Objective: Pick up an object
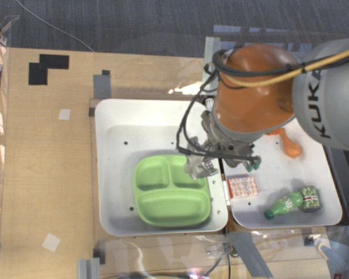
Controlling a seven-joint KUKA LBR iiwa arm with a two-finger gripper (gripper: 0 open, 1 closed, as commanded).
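Green tray (171,199) lies directly beneath the end effector (199,168).

Overhead fixed camera, slanted down (both bins (104,173)).

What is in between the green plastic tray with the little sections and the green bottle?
In the camera view, a small red-and-white patterned packet lies between the green sectioned plastic tray and the green bottle, just past the bins' shared edge.
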